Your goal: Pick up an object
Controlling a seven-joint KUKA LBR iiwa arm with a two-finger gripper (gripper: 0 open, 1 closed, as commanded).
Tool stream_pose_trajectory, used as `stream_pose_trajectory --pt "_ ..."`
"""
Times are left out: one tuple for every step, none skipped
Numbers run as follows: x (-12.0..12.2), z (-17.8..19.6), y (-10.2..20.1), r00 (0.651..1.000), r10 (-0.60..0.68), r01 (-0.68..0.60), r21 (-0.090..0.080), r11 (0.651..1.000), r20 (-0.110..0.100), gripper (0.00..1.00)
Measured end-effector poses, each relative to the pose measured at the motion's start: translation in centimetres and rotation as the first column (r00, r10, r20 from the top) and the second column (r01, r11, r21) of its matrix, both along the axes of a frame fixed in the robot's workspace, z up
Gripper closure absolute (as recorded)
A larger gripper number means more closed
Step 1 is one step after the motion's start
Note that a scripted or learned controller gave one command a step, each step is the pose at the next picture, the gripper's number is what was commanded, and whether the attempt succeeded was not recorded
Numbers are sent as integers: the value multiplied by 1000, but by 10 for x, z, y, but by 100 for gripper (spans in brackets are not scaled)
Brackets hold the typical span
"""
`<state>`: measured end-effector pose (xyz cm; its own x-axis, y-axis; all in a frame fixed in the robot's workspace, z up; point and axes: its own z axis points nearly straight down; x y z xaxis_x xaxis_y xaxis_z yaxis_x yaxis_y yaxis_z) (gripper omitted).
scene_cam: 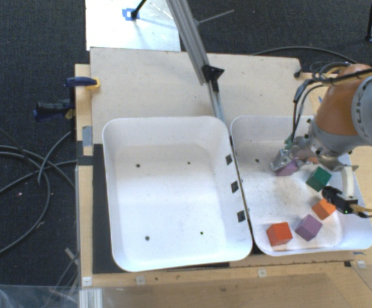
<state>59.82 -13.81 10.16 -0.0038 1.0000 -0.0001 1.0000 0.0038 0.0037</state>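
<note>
- Broadly, the wooden bench (173, 82) carries two shallow white plastic bins side by side; the left bin (118, 140) lies well to the gripper's left, and the right bin (253, 133) sits directly under it.
- Grey KUKA arm with orange band (343, 108) reaches in from the right, wrist angled down toward the upper middle of the right bin.
- Two-finger metal gripper (283, 161) is low, at the bin floor. Finger spread cannot be told from this angle; the tips blur into the block below.
- Pale purple block (289, 168) lies right at the gripper tips, touching or nearly so, part hidden by them. Looks small, cube-like, matte, a flat face up. Whether it sits between the fingers is not clear, so no hold is claimed.
- Dark green cube (318, 178) sits just right of the gripper and slightly nearer the camera.
- Small orange block (324, 208) lies further toward the bin's near right corner; a purple cube (309, 227) and a red-orange cube (279, 233) sit near the front wall, well apart from the gripper.
- Judgement on the step: this reads as the descend-and-grasp phase on the pale purple block. To do it well, centre the fingers on opposite flat faces, close squarely, then lift straight up.
- Risk: an off-centre close could squirt the block sideways toward the green cube.
</note>
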Motion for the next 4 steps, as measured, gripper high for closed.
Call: stream_pose_trajectory --pt "45 34 62 1000 8 -8 1 1000 3 100" --pt "0 92 95 1000 5 -5 2 1000 0 100" --pt "-88 117 163 1000 7 -7 4 1000 -6 100" --pt "-97 146 220 1000 10 -10 4 1000 0 100"
